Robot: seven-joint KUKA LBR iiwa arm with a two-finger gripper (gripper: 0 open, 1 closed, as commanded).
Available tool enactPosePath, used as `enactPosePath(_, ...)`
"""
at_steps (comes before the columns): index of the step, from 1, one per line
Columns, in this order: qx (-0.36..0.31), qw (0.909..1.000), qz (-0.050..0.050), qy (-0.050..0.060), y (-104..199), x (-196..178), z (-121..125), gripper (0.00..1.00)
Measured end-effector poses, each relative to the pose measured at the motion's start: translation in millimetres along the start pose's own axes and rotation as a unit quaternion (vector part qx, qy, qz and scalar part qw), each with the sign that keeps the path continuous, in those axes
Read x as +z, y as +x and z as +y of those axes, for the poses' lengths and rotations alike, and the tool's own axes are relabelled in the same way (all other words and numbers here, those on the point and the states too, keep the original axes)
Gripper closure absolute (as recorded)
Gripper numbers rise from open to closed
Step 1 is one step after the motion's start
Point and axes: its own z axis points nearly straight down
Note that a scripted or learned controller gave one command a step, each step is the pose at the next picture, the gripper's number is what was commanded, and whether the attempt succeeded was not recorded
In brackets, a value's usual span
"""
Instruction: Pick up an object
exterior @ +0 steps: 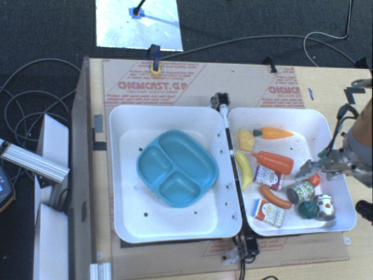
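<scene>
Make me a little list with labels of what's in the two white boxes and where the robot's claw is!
left bin: a blue divided plate
right bin: toy food, with a carrot, a banana, a red bottle, a sausage, a small juice carton and a little can
gripper: over the right bin's right side, just above the can
held: nothing seen between the fingers
bench: brown board under both bins
</scene>
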Motion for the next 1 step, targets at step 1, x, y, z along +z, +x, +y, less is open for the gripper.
enactPosePath(1, 0.000, 1.0000, 0.000, 0.000, 15.0, 56.4, 71.4, 0.00)
